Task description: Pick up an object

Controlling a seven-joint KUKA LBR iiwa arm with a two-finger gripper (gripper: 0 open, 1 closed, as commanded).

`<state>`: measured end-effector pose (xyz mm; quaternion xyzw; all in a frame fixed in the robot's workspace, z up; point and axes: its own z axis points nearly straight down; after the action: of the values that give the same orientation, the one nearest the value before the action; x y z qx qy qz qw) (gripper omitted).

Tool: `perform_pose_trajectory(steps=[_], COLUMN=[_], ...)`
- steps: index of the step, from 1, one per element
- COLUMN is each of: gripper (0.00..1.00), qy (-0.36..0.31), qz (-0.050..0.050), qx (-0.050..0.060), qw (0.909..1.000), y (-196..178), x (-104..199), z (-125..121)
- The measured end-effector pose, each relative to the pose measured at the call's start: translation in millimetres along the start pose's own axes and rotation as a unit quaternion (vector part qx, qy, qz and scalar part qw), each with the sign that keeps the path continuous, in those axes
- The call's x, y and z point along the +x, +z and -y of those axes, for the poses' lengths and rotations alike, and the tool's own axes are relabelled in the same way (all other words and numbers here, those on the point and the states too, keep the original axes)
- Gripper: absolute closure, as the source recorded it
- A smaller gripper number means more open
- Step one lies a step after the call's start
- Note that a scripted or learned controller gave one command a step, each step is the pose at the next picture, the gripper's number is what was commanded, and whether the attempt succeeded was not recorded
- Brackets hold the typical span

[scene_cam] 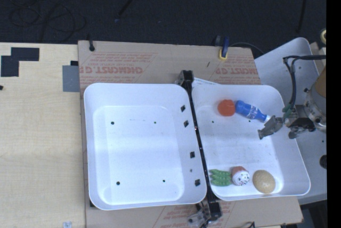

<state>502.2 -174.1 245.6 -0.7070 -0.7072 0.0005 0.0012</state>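
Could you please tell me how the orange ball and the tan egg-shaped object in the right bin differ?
The orange ball is round and bright orange; the tan egg-shaped object is oval and pale. The orange ball lies at the bin's far side, touching the blue bottle; the tan egg-shaped object lies at the near edge. Both rest in the right bin.

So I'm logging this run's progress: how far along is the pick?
Nothing looks picked yet. The orange ball, blue bottle, green toy, spotted ball and tan egg all lie in the right bin. In hand: the gripper sits over the bin's right side, fingers spread, nothing between them. Left: grasping and lifting.
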Motion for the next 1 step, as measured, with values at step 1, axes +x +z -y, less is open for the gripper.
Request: perform_pose_trajectory(steps=[1], gripper=[0.0], qy=[0.0], qz=[0.0], qx=[0.0], qw=[1.0], y=[0.0], x=[0.0], z=[0.0])
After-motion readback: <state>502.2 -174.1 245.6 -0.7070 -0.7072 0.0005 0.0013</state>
